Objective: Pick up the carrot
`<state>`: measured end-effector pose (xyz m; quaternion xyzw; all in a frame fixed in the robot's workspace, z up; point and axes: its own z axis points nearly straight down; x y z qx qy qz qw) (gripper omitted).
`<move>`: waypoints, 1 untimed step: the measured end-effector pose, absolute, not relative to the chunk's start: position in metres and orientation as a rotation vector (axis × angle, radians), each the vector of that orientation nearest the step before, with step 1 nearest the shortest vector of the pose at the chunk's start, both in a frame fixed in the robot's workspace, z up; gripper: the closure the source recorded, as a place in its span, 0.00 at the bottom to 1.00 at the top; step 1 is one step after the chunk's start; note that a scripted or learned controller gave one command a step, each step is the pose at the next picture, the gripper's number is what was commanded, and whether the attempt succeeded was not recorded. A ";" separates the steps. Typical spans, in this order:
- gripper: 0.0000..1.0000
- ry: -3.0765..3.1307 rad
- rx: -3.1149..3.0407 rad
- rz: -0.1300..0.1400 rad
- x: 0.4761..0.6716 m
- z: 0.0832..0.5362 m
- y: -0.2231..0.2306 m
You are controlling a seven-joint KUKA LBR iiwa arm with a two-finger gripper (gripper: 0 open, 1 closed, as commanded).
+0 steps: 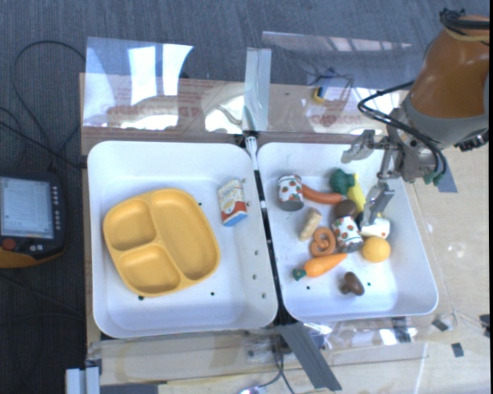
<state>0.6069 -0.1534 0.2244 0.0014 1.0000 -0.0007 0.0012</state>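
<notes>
Lying low in the right bin (411, 298), the carrot (326, 264) points its green stub left, touching the pretzel (322, 240). It looks a light, stiff, smooth toy; mid-body seems the best hold. The gripper (376, 208) hovers above-right, jaws apart, holding nothing.

Carrot (322, 265) hemmed by pretzel (322, 240); bare floor below.
</notes>
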 end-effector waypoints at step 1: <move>0.00 3.133 0.344 0.002 0.525 0.116 -0.145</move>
